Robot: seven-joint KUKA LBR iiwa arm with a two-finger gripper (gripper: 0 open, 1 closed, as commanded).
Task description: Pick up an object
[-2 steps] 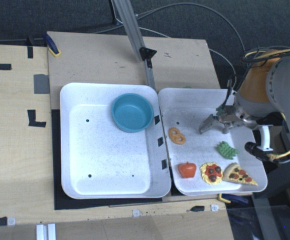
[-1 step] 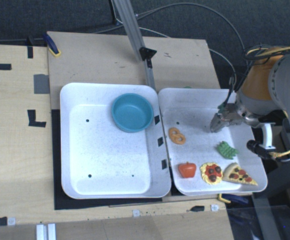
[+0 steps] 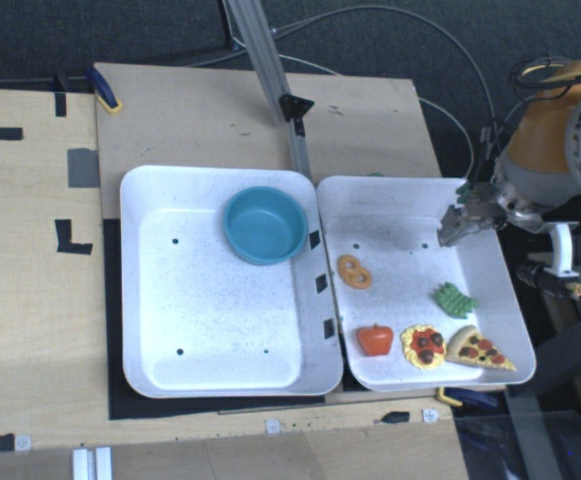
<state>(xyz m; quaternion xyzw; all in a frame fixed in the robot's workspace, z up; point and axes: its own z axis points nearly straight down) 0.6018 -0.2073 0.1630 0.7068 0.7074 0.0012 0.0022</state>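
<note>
The arm (image 3: pixel 545 148) entered from the right, its orange band above the wrist visible at the frame's edge; the gripper (image 3: pixel 454 230) hung over the far right edge of the right bin (image 3: pixel 390 203), pointing down and leftward toward the bin floor; nothing was seen between its fingers, and whether they stood open or closed could not be told from this angle

The right bin held five items, all in its near half; a pretzel (image 3: pixel 354 272) lay toward the left wall, apart from the rest; a red tomato (image 3: pixel 375 339) sat near the front left corner; a small round pizza (image 3: pixel 423 346) lay just beside the tomato, to its right; a pizza slice (image 3: pixel 480 350) lay just beside the round pizza, close to the front right corner; a green leafy piece (image 3: pixel 454 300) lay above the slice, near the right wall; of these, the green piece was nearest the gripper, yet clearly apart from it; the far half of the bin floor beneath the gripper was bare

The left bin (image 3: pixel 170 298) held a blue bowl (image 3: pixel 265 225), upright, in its far right corner, close to the dividing wall between the bins; both bins rested side by side on the bench (image 3: pixel 30 298)
</note>
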